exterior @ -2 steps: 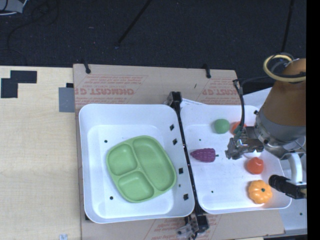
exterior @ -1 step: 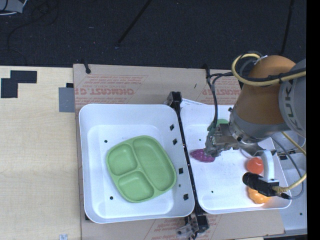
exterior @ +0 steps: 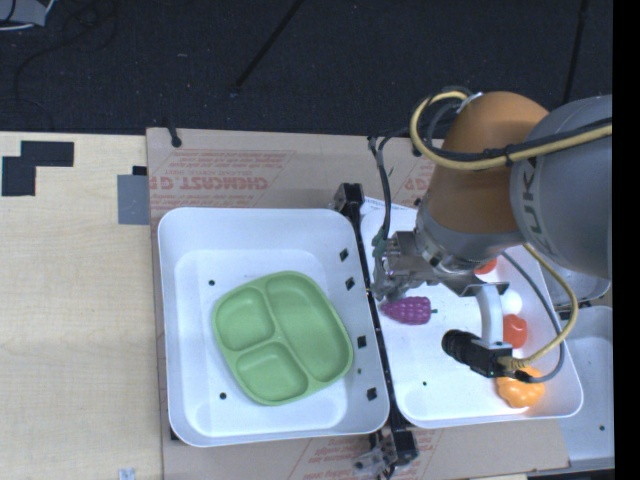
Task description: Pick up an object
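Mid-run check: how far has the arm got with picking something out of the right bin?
Done: the arm is over the right bin and the pincer sits low, just above the purple toy. In hand: nothing visibly held; the toy lies on the bin floor. Left: close on it and lift. The orange piece and the green divided plate in the left bin lie away from the pincer.

A divided plate (exterior: 282, 338) lies in the left bin (exterior: 190, 258). The right bin (exterior: 440, 403) holds toy grapes (exterior: 408, 310) and other toy food (exterior: 520, 392).
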Robot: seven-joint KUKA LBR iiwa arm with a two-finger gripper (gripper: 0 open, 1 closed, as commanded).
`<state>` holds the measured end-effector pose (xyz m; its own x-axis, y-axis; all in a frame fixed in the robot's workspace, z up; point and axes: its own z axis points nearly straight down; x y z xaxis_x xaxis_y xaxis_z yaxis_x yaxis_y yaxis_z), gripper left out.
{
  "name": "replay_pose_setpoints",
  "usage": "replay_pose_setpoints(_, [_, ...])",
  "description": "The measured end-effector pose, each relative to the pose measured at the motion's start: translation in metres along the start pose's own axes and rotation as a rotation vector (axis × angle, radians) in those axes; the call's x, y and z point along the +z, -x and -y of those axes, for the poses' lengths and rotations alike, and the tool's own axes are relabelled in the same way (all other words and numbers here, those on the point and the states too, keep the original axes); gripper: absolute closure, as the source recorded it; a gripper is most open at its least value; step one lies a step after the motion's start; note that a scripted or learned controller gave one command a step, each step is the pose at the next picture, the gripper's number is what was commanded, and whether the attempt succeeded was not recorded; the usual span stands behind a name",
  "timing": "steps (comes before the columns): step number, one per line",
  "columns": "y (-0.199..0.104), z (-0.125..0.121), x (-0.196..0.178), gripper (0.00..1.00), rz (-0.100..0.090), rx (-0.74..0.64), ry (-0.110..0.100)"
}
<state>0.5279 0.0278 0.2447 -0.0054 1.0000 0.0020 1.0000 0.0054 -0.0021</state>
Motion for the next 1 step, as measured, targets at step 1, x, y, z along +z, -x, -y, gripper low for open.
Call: replay_pose_setpoints(1, [-0.0449,-0.0077,-0.0002,1.00,0.001,0.001,-0.001])
